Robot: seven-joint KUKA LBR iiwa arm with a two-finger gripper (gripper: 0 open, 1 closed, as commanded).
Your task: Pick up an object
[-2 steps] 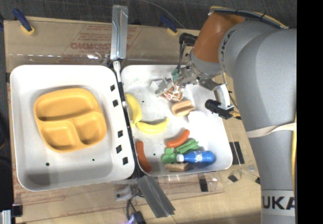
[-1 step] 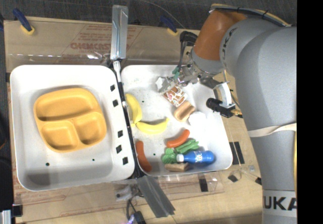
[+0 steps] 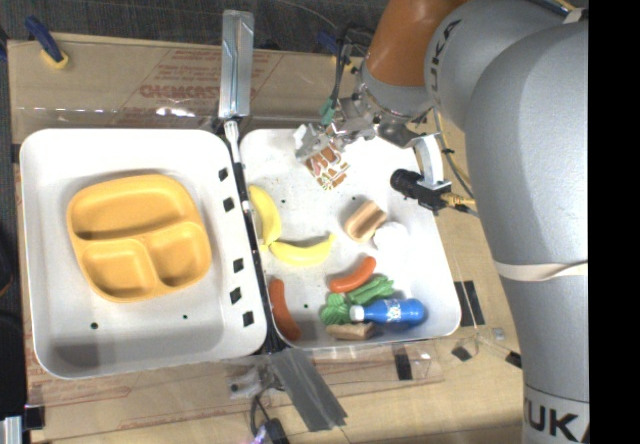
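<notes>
Checkered block (image 3: 329, 170) just beneath hand (image 3: 318, 142)

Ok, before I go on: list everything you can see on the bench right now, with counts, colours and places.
Bins: 2, white, side by side.
Divided tray: 1, yellow, left bin.
Bananas: 2, yellow, right bin, near the divider.
Hot dogs: 2, red-orange, right bin, one by the near-left wall.
Bottle: 1, blue, right bin's near edge.
Green item: 1, beside the bottle.
Bun-like item: 1, tan, right bin's middle.
Patterned item: 1, brown and white, below the gripper.
Gripper: 1, over the right bin's far end.
Arm: 1, grey with orange band, at right.
</notes>
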